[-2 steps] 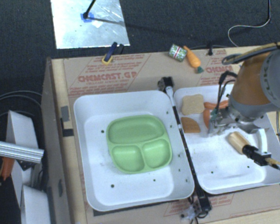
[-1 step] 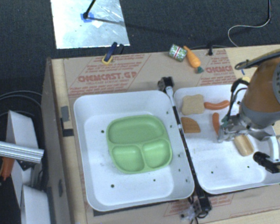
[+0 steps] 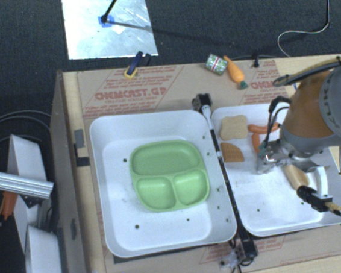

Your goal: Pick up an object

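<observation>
Cardboard printed with red lettering covers my bench, and on it sit two shallow white bins side by side. My left bin holds a green divided tray, lying flat near its middle. My right bin holds the food pieces: a slice of bread at about eleven o'clock in the bin, a brown crust-like piece just below it, and an orange-red sausage just beside the bread toward three o'clock.

Beyond the bins, at twelve o'clock on the cardboard, lie a small green can and a toy carrot, touching or nearly so, and farther toward ten o'clock a yellow and blue clip. Dark carpet surrounds the bench, with a shiny metal sheet on it at twelve o'clock.

My gripper is down inside the right bin, near its centre, just beside the sausage. My own wrist and cabling cover the fingers, so I cannot tell how far they are parted or whether anything sits between them. A tan, roll-like piece shows under my arm at four o'clock, partly hidden. My arm is cut off at the right.
</observation>
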Controlling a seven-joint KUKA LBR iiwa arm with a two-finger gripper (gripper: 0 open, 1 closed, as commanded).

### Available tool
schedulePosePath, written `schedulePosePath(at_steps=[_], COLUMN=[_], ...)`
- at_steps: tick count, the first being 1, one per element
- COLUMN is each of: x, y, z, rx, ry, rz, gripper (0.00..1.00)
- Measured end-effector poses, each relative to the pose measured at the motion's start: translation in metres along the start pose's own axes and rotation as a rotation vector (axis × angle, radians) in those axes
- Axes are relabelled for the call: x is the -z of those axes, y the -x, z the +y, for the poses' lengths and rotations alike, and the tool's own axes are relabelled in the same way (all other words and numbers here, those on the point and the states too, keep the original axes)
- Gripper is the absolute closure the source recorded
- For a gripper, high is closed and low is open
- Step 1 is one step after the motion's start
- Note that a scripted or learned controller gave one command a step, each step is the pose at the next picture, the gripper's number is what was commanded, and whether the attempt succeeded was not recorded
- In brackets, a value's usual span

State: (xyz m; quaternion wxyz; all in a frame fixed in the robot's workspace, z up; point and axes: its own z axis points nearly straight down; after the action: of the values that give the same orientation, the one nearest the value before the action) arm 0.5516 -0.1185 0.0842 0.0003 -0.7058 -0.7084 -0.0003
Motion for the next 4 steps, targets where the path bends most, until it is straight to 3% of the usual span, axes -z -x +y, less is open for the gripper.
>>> schedulePosePath(at_steps=[1, 2, 3, 4], x=[0.042, 0.047, 0.047, 0.000], y=[0.053, 0.023, 0.023, 0.025], z=[0.036, 0.048, 0.048, 0.056], rx=[-0.002, 0.001, 0.001, 0.000], ry=[0.004, 0.003, 0.002, 0.001], rz=[-0.003, -0.001, -0.001, -0.001], gripper=[1.00, 1.00, 0.00, 0.00])
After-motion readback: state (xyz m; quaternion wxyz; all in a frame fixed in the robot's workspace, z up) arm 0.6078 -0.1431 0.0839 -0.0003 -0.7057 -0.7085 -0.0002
